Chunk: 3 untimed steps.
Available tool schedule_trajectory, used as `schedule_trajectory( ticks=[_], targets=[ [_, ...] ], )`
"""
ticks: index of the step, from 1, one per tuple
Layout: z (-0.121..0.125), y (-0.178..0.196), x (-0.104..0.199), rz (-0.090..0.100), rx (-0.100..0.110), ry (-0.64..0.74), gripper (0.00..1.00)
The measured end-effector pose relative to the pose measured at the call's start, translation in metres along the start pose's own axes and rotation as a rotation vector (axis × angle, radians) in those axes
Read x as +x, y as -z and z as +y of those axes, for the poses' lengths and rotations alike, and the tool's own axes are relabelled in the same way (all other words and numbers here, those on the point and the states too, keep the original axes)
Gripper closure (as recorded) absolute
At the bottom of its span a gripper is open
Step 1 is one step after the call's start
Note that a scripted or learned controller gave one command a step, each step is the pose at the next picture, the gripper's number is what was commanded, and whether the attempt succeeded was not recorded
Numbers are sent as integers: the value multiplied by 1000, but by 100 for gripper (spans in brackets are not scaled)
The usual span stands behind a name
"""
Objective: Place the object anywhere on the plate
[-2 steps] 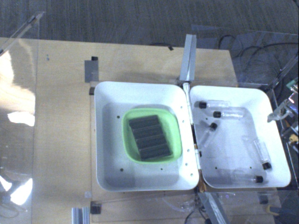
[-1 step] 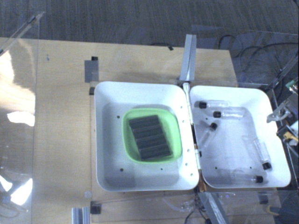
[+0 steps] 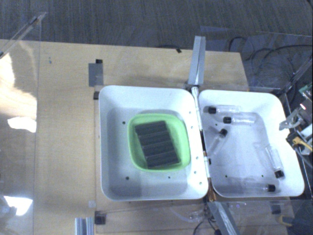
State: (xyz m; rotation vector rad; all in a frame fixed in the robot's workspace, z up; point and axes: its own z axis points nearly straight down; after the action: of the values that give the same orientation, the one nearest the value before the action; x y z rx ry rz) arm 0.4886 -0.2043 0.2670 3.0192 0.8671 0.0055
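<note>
A light green square plate [image 3: 133, 140] sits in the middle of the left white bin [image 3: 110, 180]. A dark grey ridged rectangular block [image 3: 156, 144] lies flat on the plate, turned slightly off square, well inside its rim. Several clear plastic tubes with black caps lie scattered in the right white bin [image 3: 293, 180]: two [image 3: 230, 110] near its far left corner, one [image 3: 218, 137] by the left wall, one [image 3: 274, 161] at the right, and one [image 3: 259, 185] near the front wall.
A grey metal post [image 3: 197, 60] stands behind the seam between the bins. Metal hardware and cables [image 3: 298, 129] crowd the right bin's right edge. The wooden bench [image 3: 58, 146] stretches open to the left, with glare patches on it.
</note>
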Motion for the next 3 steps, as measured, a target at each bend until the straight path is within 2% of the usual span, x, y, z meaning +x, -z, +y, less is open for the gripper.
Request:
schedule_trajectory(
  ticks=[1,2,3],
  targets=[
    [0,29,0,-1,-3,-73,0],
    [2,131,0,4,-9,-178,0],
    [1,36,-1,-2,-1,-222,0]
  ],
)
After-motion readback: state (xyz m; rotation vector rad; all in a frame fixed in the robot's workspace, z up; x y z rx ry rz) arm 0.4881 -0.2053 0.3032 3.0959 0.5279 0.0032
